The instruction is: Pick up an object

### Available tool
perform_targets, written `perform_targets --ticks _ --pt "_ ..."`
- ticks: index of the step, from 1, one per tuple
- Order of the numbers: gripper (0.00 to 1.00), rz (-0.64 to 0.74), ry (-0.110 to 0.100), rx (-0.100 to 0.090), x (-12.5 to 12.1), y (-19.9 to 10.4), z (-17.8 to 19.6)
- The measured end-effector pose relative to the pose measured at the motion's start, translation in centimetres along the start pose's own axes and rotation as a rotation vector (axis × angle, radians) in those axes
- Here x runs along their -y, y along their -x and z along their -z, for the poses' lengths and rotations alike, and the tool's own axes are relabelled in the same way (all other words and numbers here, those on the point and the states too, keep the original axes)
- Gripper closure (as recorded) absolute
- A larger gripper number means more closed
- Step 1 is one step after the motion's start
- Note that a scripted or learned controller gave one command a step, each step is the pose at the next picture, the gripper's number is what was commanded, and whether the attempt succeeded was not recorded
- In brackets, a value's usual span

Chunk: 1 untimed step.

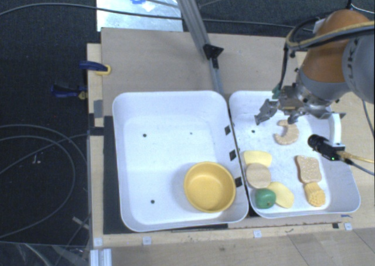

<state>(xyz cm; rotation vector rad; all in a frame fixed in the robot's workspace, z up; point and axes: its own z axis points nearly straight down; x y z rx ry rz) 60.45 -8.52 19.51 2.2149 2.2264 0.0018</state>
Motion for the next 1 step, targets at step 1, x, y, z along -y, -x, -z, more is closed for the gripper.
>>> perform_targets --ticks 1 --pt "0.00 -0.004 -0.005 0.000 0.71 0.71 -4.85"
